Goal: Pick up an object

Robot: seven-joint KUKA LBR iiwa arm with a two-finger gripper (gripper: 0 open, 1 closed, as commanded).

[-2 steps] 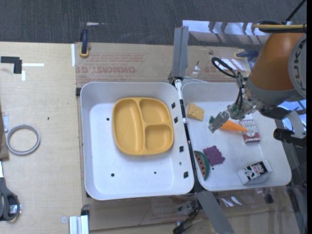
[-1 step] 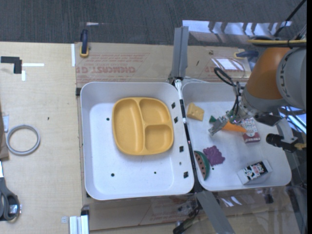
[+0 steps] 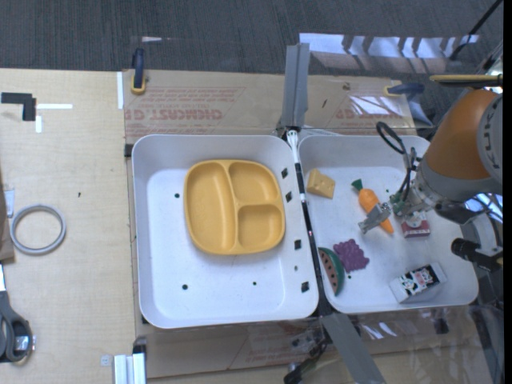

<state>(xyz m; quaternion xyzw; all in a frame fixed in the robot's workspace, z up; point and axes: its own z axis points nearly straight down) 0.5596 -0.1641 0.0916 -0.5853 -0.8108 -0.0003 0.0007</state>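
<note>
In the right bin lie an orange carrot with a green top, a yellow cheese wedge, a purple grape bunch, a watermelon slice, a small red box and a black-and-white carton. My gripper hangs low over the carrot's lower end, just left of the red box. The arm hides the bin's right rear corner. The view does not show any object lifted off the bin floor.
The left bin holds a yellow divided plate. A metal divider runs up between the bins. On the bench to the left lie a grey tape ring and scissors.
</note>
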